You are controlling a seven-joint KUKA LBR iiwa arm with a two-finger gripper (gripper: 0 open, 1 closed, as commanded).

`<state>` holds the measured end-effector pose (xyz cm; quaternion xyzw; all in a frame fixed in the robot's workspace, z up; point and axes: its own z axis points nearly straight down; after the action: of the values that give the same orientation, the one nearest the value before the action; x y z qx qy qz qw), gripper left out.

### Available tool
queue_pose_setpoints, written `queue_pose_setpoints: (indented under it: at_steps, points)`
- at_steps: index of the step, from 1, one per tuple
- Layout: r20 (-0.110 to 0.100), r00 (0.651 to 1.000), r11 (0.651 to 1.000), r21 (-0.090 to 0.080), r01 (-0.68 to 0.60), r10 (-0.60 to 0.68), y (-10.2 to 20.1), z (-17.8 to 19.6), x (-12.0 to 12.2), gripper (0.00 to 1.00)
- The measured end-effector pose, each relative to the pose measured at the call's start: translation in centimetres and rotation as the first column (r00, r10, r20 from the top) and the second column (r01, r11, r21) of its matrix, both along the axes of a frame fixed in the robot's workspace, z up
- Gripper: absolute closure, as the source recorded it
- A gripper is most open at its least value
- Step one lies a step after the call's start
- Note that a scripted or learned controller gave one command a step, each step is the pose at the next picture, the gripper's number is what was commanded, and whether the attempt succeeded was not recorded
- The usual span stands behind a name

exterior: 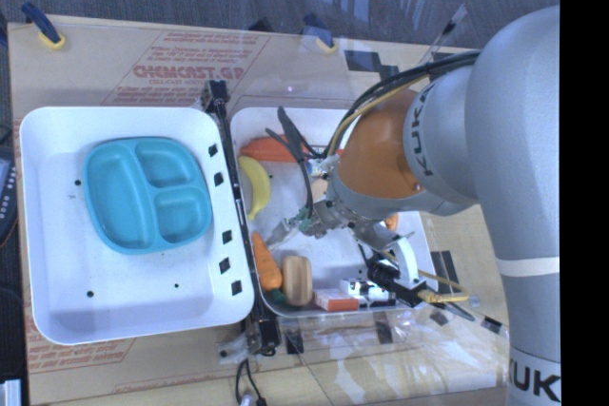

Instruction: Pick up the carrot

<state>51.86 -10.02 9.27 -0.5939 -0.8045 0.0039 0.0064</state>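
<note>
Jaws first: I cannot tell if they are spread or pressed together, because the big wrist hides most of them. I see nothing orange caught in the gripper [303, 222], so I would say the carrot is not picked up yet.

My carrot [266, 262] lies flat in the right bin [328, 117], against that bin's left wall and down near its front end. A wooden block [297, 280] sits just beside it, closer to the bin's middle. A yellow banana [255, 186] lies along the same wall, farther back.

So the job looks like it is at the start. I think I must bring the gripper over to the left wall, lower it, close on the carrot and lift. The wall and the block are close by and may get in the way.

My arm [495, 138] reaches in from the right side of the bin. It bends down over the bin's middle, and the gripper points toward the left wall, a bit behind the carrot.
</note>
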Motion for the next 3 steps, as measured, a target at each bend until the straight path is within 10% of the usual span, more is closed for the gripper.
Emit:
queue_pose_setpoints:
  at_steps: [1,2,3]
  points:
    - [0.014,0.992,0.992,-0.002,0.126,-0.126,3.9,10.2,-2.4,0.00]
    - [0.000,0.984,0.984,-0.005,0.178,-0.178,-0.4,2.1,-2.8,0.00]
    - [0.004,0.851,0.851,-0.002,0.525,-0.525,-3.6,-0.2,-4.3,0.00]
